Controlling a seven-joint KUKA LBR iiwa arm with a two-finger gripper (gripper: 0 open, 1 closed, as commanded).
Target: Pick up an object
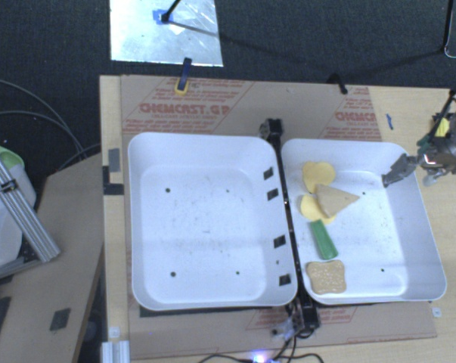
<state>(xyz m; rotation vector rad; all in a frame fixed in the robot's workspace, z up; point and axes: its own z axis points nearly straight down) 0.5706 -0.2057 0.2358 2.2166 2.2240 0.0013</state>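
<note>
Hand over right bin's upper right rim, grip state unclear — yellow pieces, tan wedge, green stick, cracker-like square along bin's left side

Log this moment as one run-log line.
hand: over right bin's far right edge, holding nothing | green stick, yellow pieces, tan wedge, cracker: right bin | pick: not yet done
</note>
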